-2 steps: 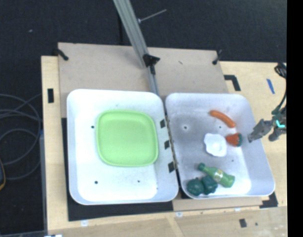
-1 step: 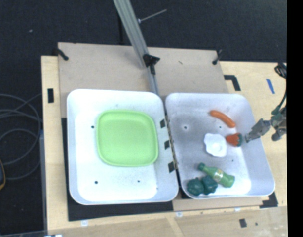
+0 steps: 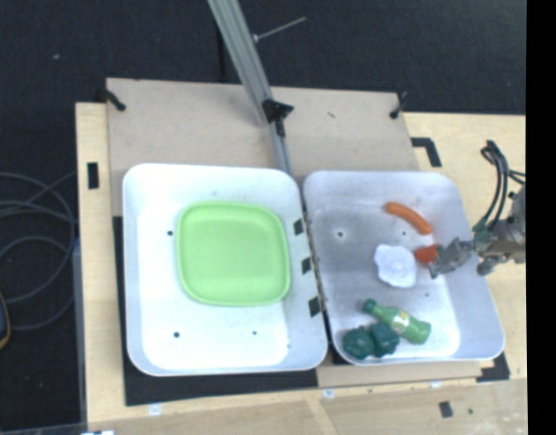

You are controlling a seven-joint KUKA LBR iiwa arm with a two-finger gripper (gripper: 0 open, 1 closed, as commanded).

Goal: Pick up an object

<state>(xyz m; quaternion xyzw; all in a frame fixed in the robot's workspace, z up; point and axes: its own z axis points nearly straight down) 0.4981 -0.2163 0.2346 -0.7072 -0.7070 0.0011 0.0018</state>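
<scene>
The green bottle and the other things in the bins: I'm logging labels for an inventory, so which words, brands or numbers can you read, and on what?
None can be read.
green bottle: a yellowish band around its middle, too blurred to show any text.
green plate: plain, no marking.
white bins: plain; dark dots only.

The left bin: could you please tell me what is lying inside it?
Inside the left bin lies one light green square plate, flat and nothing on it. Whatever is beneath the plate is covered and cannot be seen.
</scene>
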